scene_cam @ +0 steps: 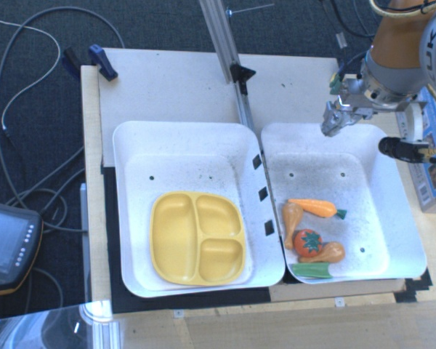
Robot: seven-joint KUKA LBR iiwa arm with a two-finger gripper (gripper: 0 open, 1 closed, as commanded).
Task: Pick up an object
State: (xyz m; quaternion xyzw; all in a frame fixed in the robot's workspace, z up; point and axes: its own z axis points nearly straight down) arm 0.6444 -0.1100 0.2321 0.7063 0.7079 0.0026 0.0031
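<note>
The right bin (363, 187) holds a small heap of toy food near its front left. An orange carrot (314, 207) lies across the top of the heap. Below it sit a red tomato (308, 242), a tan piece (291, 217), an orange piece (333, 251) and a green bean pod (311, 270) at the front rim. My gripper (333, 124) hangs over the back rim of the right bin, well behind the heap and apart from every object. Nothing shows between its tips.
A yellow divided plate (198, 236) lies in the left bin (131, 195). A metal pole (221, 31) slants over the back of the bench, down to the seam between the bins. Cables and a tablet (7, 249) lie on the floor at left.
</note>
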